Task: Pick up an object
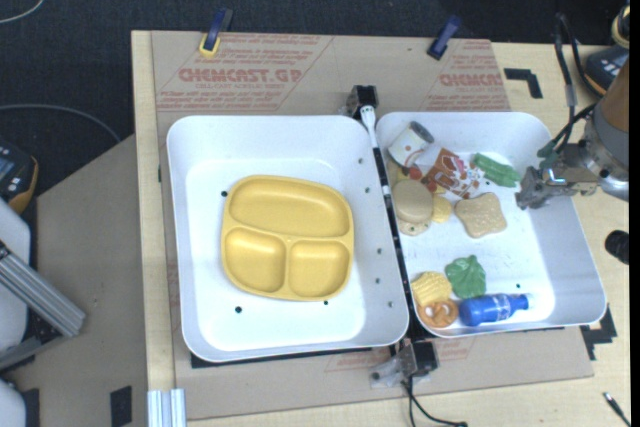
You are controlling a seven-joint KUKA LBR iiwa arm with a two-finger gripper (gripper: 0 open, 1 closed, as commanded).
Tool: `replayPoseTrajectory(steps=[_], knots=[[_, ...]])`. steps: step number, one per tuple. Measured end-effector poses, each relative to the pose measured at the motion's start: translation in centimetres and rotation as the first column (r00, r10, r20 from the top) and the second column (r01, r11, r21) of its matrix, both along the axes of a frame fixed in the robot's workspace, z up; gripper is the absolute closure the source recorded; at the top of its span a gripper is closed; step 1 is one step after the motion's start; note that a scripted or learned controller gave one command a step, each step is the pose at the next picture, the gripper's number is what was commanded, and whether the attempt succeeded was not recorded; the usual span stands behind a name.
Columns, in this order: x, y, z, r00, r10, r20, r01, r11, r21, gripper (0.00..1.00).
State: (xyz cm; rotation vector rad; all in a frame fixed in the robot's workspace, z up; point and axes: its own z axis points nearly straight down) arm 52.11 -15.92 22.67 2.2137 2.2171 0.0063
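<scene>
A blue bottle (492, 308) is lying with its long axis running three to nine o'clock in the right bin (570, 245). The gripper (533, 187) is being held low at the bin's three o'clock edge; whether it is closed cannot be told.

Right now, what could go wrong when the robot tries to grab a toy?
The toys in the right bin lie crowded together, so the gripper might nudge neighbours or pinch two at once. The blue bottle lies on its side and could roll away. The gripper hangs near the green piece, which looks thin and flat, so it may slip out.
</scene>
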Motion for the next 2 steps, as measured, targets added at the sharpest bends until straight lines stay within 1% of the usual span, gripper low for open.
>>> replayPoseTrajectory(steps=[1, 2], knots=[[0.1, 0.0, -0.2, 1.0, -0.001, -0.006, 0.001, 1.0, 0.002, 1.0], [3.0, 4.4, -1.2, 1.0, 0.004, -0.006, -0.004, 1.0, 0.002, 1.0]])
